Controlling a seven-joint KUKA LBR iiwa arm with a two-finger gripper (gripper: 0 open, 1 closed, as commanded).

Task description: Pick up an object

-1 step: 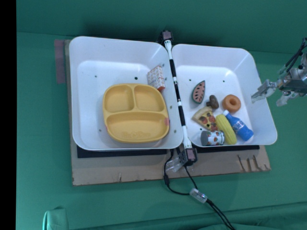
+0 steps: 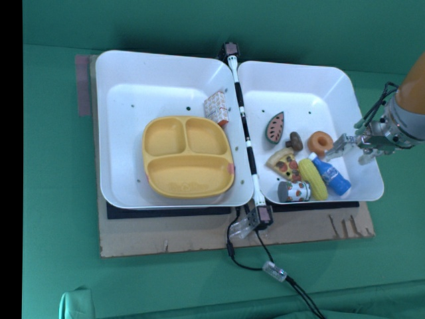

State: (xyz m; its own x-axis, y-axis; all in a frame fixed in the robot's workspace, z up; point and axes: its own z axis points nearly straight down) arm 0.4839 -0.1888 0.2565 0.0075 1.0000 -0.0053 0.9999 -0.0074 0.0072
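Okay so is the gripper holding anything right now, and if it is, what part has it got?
Nothing is held. The gripper hangs at the right bin's right edge, beside the orange donut and blue bottle, touching neither.

A robotics lab bench is showing: a green cloth (image 2: 60, 145) is covering it, two white bins (image 2: 109, 145) are sitting on cardboard (image 2: 166, 241), cables (image 2: 279, 274) are trailing left of the gripper (image 2: 355, 145).

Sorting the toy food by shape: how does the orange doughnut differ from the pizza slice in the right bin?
The orange ring doughnut is round with a hole; the triangular pizza slice is a wedge. The doughnut is one plain orange; the pizza slice has a yellow edge and red topping. The doughnut lies nearer the gripper. Both lie flat in the right white bin.
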